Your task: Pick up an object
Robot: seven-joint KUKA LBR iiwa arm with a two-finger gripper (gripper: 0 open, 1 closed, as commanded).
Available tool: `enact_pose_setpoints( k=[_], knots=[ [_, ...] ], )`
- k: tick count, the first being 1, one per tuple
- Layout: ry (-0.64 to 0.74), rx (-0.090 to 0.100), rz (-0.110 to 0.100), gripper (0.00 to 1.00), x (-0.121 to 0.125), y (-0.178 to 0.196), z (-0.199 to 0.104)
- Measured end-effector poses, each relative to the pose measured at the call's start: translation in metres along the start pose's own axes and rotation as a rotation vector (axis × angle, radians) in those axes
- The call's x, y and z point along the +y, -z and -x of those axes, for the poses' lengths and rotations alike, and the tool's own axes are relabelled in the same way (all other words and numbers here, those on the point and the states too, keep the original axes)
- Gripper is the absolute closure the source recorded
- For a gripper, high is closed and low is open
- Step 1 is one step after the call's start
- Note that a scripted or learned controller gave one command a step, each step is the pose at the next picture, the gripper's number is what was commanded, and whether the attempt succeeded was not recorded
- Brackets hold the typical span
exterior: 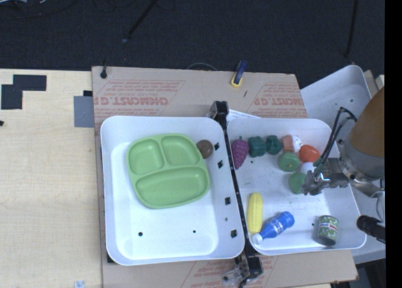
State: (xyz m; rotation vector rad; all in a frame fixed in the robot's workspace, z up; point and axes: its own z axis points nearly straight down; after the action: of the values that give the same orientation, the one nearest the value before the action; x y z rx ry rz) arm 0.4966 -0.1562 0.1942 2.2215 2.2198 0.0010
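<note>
Now the gripper (312, 183) sits by a green toy (298, 183); jaw state unclear, so center over it before closing.

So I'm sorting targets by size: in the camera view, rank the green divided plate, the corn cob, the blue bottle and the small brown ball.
Green divided plate
Corn cob and blue bottle: look alike, unranked
Small brown ball

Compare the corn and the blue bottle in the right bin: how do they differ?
Colour: the corn is yellow all over; the blue bottle is blue with a white cap end.
Pose: the corn lies roughly parallel to the divider between the bins; the blue bottle lies slanted, its cap end toward the corn's lower end.
Surface: the corn looks ridged, the blue bottle smooth.
Shared: both lie flat near the right bin's front edge.
</note>
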Motion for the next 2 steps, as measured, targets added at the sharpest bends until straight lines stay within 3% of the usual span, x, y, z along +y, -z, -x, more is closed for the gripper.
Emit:
enact_pose_setpoints(
  k=[1, 2],
  knots=[
    [0.001, 0.0, 0.0, 1.0, 0.001, 0.035, 0.001],
    [0.005, 0.003, -0.002, 1.0, 0.005, 0.044, -0.052]
  ],
)
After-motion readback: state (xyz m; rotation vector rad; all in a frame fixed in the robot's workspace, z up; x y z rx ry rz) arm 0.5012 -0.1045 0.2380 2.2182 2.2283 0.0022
